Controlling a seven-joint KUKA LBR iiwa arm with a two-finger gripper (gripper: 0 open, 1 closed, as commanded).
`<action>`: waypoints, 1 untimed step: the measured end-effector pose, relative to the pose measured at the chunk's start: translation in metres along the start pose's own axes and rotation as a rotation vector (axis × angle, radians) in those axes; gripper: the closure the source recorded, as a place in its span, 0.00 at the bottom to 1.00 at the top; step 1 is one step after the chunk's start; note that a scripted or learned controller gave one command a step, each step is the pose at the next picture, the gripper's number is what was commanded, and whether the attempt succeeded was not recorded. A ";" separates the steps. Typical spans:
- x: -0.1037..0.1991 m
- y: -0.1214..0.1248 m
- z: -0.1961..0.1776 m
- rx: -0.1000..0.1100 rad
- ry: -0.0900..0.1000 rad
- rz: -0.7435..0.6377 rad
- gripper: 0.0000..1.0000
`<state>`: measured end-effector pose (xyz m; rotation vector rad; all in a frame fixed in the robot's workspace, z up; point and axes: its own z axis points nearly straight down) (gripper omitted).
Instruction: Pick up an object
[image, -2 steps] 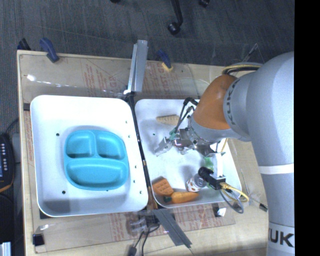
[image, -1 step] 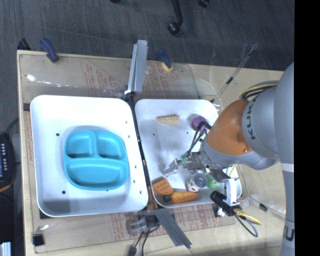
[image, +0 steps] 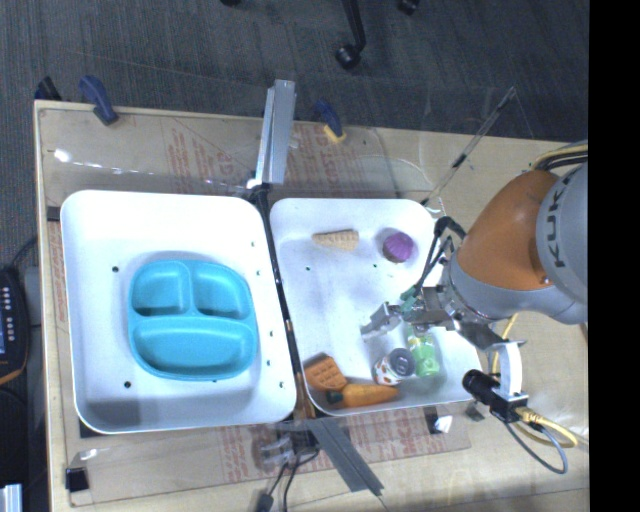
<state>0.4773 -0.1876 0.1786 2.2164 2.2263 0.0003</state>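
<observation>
**Q:** Where did the objects to be picked lie?

**A:** All lay in the right bin (image: 300, 240). A green item (image: 427, 357) sat near the bin's front right corner, directly under the gripper (image: 400, 318), with a small round grey-and-white item (image: 396, 364) touching its left side. Along the front wall lay an orange carrot-like piece (image: 367, 396), and just left of it a waffle-textured orange piece (image: 323, 373). Near the back wall rested a tan cone-like piece (image: 336, 239) and, to its right, a purple ball-like item (image: 398, 246), the two apart.

**Q:** What was the gripper's state?

**A:** It hung low over the green item. Whether its fingers stood apart or together could not be told, and nothing was seen between them.

**Q:** And the count?

**A:** Six small items in the right bin; one blue three-compartment tray (image: 193, 320) in the left bin (image: 90, 220); two white bins in all, side by side and touching along a dark seam.

**Q:** The surface and room?

**A:** The bins sat on a pale wooden bench (image: 150, 150) printed with faint red lettering. Two blue clamps (image: 98, 99) held its far edge. A metal bar (image: 274, 135) rose behind the seam between the bins. The grey arm (image: 520, 250), with its orange band, entered from the right. Beyond the bench lay dark grey carpet (image: 180, 50).
</observation>
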 end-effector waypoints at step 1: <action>-0.022 0.021 0.016 0.001 0.000 -0.003 0.00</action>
